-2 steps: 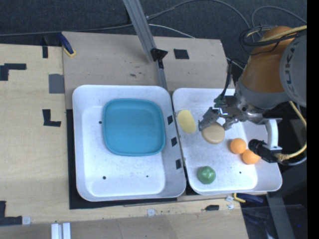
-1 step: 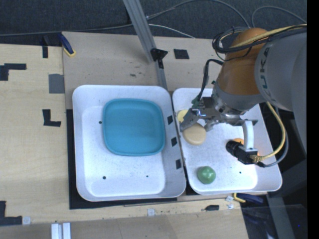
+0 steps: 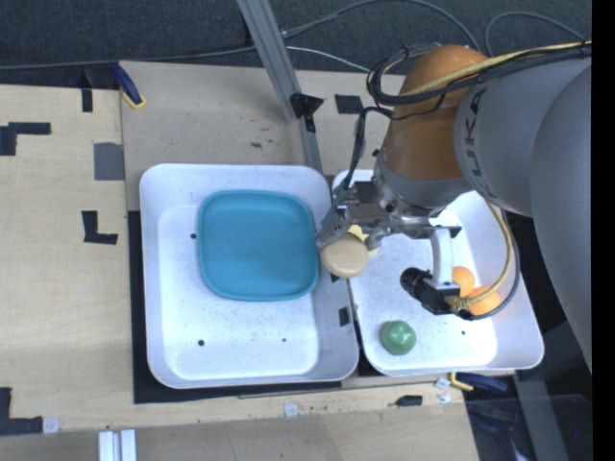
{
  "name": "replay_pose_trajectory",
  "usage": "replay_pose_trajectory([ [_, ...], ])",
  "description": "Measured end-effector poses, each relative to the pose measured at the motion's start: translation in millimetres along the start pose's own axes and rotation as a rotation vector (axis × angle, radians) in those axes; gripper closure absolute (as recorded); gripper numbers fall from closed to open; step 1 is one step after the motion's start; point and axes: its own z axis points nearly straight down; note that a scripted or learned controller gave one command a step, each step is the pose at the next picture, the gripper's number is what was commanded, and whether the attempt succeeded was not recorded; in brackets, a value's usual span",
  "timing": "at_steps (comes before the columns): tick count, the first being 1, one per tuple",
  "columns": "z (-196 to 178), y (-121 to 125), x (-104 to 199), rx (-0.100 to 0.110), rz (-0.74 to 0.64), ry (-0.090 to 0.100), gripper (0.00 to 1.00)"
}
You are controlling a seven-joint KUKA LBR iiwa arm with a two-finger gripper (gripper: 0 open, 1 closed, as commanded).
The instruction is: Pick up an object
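Note:
My gripper (image 3: pixel 350 242) hangs over the divide between the two bins, below the orange band of the wrist. A tan, rounded object (image 3: pixel 344 258) sits between its fingers, so the gripper is shut on it, lifted above the bin edge. A green ball (image 3: pixel 397 336) lies in the right bin (image 3: pixel 500 349) near its front. An orange object (image 3: pixel 464 279) lies at the right of that bin, partly behind a black part of the arm. A teal square plate (image 3: pixel 257 244) rests in the left bin (image 3: pixel 173 286).
A grey metal pole (image 3: pixel 279 60) slants up from between the bins. The arm's bulk covers the back of the right bin. Cables (image 3: pixel 495 296) loop beside the wrist. Black tape marks dot the bench at left.

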Motion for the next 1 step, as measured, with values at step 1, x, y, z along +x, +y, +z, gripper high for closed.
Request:
replay_pose_trajectory([
  [1,5.9,0.3,56.7,0.001,-0.001,0.000,1.00],
])
